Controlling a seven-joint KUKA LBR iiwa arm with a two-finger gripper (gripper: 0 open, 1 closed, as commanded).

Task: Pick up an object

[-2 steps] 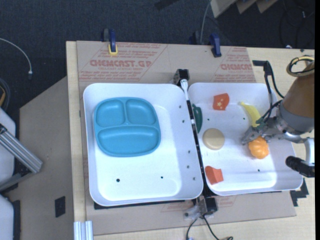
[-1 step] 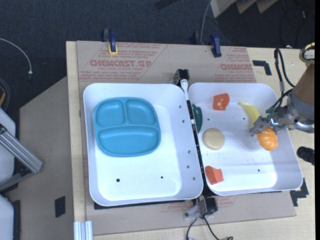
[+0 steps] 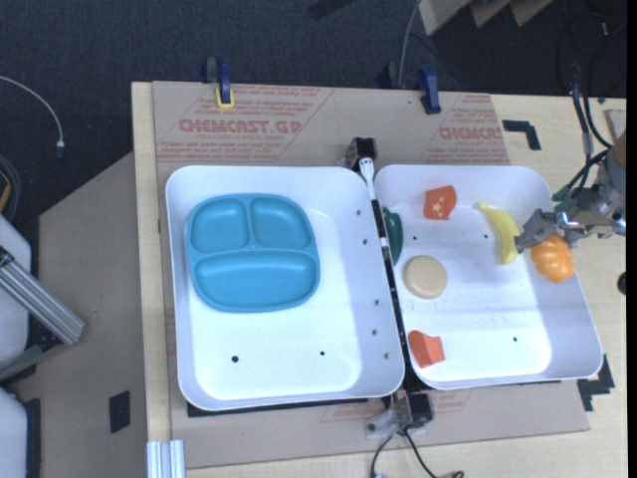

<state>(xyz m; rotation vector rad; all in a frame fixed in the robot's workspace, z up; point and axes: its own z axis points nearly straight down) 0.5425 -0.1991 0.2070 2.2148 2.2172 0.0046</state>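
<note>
My gripper (image 3: pixel 553 229) hangs over the right rim of the right bin (image 3: pixel 478 312). An orange ball-like object (image 3: pixel 553 260) lies directly under its tip, touching or nearly touching it. Just to the left is a yellow banana-shaped piece (image 3: pixel 500 231). Farther left in the same bin are a red block with a yellow mark (image 3: pixel 440 203), a tan round disc (image 3: pixel 426 276), an orange-red wedge (image 3: pixel 426 347) and a dark green piece (image 3: pixel 393 235) against the left wall.
The left bin (image 3: pixel 289 366) holds a blue divided plate (image 3: pixel 255 251) in its upper left. Clamps (image 3: pixel 224 88) sit at the bench's far edge. Cables run along the right side by the arm (image 3: pixel 602 202).
</note>
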